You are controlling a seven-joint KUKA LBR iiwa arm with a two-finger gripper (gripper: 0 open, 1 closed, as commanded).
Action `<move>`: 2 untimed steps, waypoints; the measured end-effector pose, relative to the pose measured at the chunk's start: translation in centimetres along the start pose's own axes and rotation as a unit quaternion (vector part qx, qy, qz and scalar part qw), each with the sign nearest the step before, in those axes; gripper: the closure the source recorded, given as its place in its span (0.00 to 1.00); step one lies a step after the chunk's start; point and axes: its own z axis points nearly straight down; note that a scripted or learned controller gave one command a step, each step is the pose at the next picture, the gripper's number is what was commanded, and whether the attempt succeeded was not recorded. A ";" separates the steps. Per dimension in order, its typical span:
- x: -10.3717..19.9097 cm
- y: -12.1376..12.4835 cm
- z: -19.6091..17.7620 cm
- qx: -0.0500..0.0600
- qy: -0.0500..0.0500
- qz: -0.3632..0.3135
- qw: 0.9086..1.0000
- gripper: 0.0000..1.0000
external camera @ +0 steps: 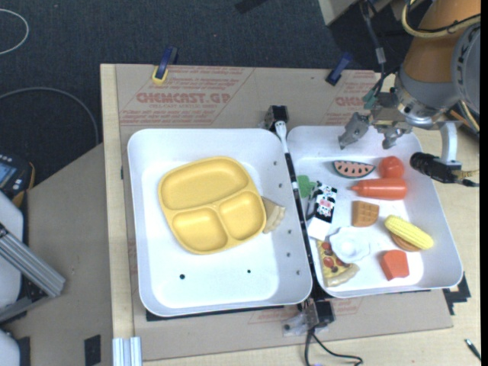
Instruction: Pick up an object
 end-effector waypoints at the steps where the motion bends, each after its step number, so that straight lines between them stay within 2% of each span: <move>1: 0.0 0.3 -0.7 -0.007 -0.001 -0.001 1.000 0.00; 2: 0.7 -0.2 5.3 -0.003 0.000 -0.001 1.000 0.00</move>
